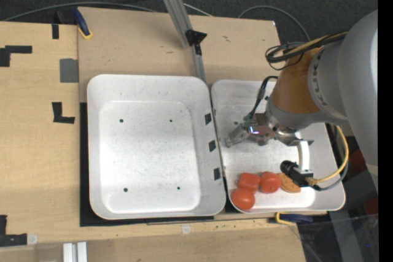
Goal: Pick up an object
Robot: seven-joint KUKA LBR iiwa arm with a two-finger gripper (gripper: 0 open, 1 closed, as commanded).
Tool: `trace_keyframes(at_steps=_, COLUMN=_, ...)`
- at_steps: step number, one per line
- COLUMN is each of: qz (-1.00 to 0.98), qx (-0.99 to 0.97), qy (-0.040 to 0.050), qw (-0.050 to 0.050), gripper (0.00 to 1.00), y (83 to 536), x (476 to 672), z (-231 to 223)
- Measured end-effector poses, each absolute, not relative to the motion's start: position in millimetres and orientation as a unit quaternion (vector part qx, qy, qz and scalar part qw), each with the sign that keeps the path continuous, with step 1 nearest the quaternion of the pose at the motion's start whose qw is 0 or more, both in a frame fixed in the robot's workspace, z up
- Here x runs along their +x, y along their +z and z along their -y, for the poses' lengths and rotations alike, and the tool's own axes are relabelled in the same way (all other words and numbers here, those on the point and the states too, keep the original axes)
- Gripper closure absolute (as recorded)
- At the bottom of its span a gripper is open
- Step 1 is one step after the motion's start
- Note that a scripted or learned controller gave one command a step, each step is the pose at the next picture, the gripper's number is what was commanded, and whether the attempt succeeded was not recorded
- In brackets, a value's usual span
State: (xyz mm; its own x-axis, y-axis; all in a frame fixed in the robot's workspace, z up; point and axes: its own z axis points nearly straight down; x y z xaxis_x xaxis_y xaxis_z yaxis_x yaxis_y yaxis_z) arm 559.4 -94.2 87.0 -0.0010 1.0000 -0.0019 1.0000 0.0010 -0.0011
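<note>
My gripper [232,134] hangs low over the middle of the right bin [230,95], pointing towards its left wall. Its two fingers look spread apart, with nothing between them, so it is open. Three red rounded objects lie close together near the bin's front edge: one [249,180], one [269,182] to its right, and one [243,198] in front. A tan object [288,184] lies against the right-hand red one. All of these sit well in front of the gripper, apart from it.
The left bin [147,144] stands beside the right one, their rims touching. A grey metal rod [175,3] slants in from the top down to the bins' shared back corner. The arm's bulk [319,89] and cables cover the right bin's right side.
</note>
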Motion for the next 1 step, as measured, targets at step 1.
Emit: trace_keyframes(at_steps=1, qz=-0.708, qx=0.706, qy=-0.0006, qw=-0.001, gripper=1.00, y=99.0, x=559.7, z=93.1)
